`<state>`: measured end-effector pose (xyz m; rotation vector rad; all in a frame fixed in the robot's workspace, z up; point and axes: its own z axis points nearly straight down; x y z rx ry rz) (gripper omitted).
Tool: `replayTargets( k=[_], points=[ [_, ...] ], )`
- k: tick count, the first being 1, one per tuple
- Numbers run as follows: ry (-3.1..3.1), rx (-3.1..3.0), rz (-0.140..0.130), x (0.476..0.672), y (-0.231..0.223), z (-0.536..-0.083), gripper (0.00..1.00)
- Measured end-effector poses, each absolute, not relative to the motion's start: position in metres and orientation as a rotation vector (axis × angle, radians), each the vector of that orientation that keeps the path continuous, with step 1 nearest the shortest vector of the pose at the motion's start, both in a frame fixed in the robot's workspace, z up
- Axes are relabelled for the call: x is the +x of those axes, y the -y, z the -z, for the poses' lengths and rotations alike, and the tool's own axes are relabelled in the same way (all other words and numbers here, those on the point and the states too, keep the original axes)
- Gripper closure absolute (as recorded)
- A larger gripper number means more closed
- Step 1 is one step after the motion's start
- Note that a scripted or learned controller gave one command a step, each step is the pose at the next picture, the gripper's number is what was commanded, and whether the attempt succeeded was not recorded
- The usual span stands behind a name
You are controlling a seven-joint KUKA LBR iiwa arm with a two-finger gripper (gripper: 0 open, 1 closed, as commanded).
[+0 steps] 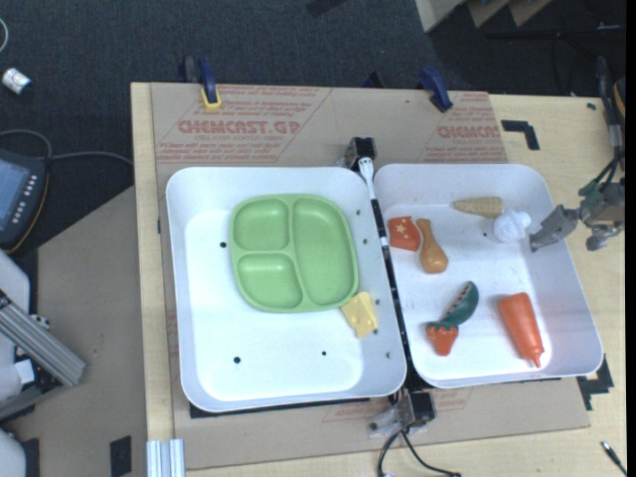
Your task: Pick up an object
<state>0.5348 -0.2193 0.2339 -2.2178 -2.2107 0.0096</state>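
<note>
Objects for picking lie scattered in the right shallow white bin (556,361): a red wedge-shaped block (403,233) touching a tan pear-shaped toy (430,247), a pale beige bread-like piece (478,206), a small white rounded lump (511,228), a red chilli-shaped toy with a dark green stem (450,320), and an orange carrot-shaped toy (522,328). At that bin's right rim sits the grey two-finger gripper (553,229), just beside the white lump; I cannot tell its state. In the left shallow white bin (199,356) rests a green three-compartment plastic plate (294,252), a yellow cheese-like chunk (362,314) touching its lower right corner.
</note>
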Motion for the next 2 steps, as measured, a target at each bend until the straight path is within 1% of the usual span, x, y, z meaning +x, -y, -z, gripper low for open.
replayTargets(
  k=[1, 2],
  points=[
    [2.222, -2.222, 0.0, 0.538, 0.219, -0.24, 0.0],
    [2.219, -2.216, -0.003, 0.544, 0.211, -0.19, 0.0]
  ],
)
